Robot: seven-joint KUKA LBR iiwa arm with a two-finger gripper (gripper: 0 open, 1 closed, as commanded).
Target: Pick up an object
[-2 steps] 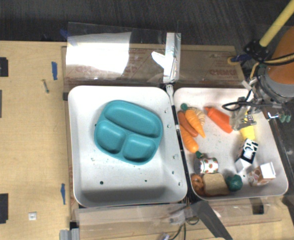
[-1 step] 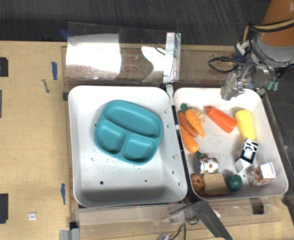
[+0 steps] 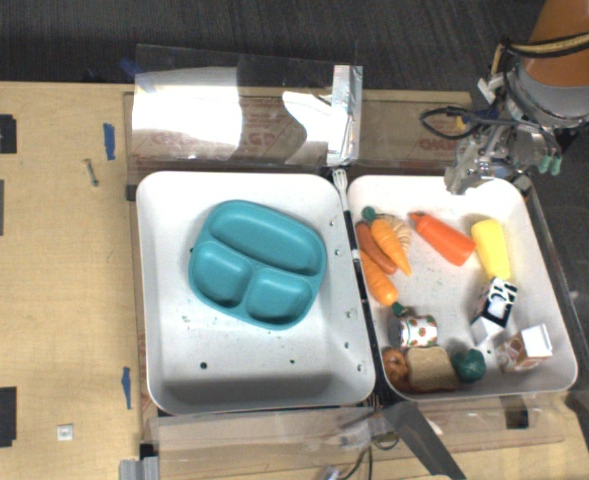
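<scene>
arm (image 3: 566, 28) – cut off at top edge | small items (image 3: 444, 363) at bin's near edge – too blurred to identify

Two shallow white plastic bins, left (image 3: 164, 368) and right (image 3: 559, 353), smooth with a soft sheen. Teal three-compartment plastic tray (image 3: 258, 262), smooth and semi-gloss. Orange carrot-shaped plastic toys (image 3: 386, 245), glossy; yellow plastic cylinder (image 3: 491, 247), smooth and glossy. Pale wooden desk (image 3: 44, 288), matt and faintly grained. Clear plastic sheet (image 3: 224, 118) behind the bins, highly reflective. Metallic grey gripper (image 3: 482, 168), dull finish.
</scene>
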